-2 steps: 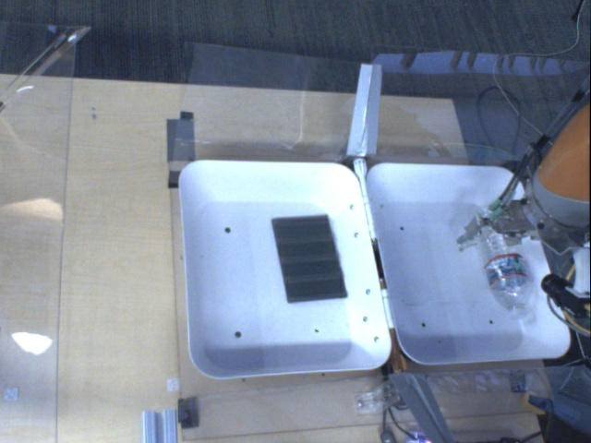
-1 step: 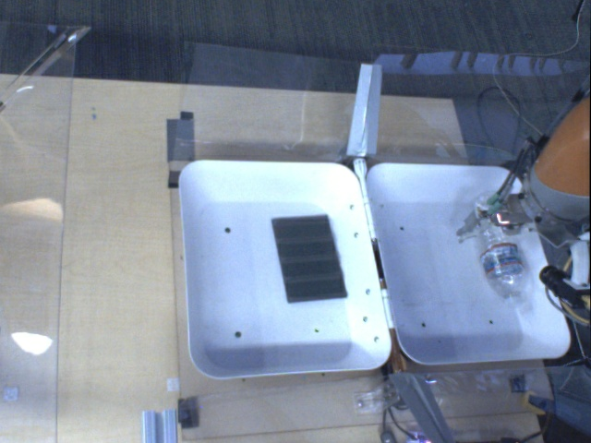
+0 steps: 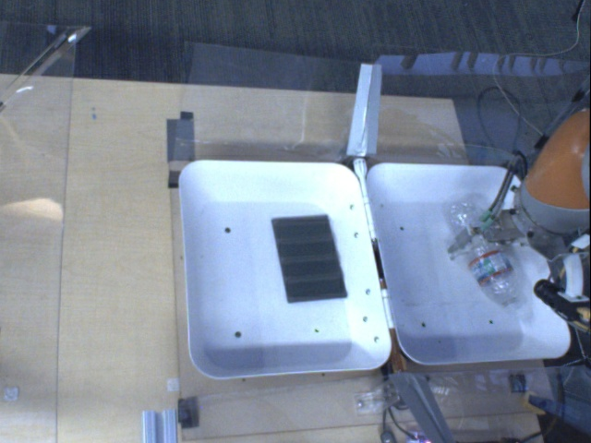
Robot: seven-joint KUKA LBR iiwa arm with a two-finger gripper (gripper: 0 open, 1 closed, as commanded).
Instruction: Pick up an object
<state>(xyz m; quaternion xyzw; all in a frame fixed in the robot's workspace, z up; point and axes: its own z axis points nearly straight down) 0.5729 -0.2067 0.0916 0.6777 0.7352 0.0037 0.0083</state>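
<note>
clear plastic bottle [image 3: 487,264] | lying tilted | right bin | dark ridged slab [image 3: 309,257] | flat | left bin

One fixed camera, mounted above the bench [image 3: 102,275], looks down at a slant. Both bins sit in frame side by side: left bin [image 3: 208,247] near centre, right bin [image 3: 416,201] toward the right edge. Dark floor [image 3: 231,7] runs along the top. The arm [image 3: 563,178] enters from the right. Middle distance; both bins show nearly whole.

A ridged pad [image 3: 309,257] lies in the left bin [image 3: 208,321]; a bottle [image 3: 485,264] in the right bin [image 3: 416,330].
</note>
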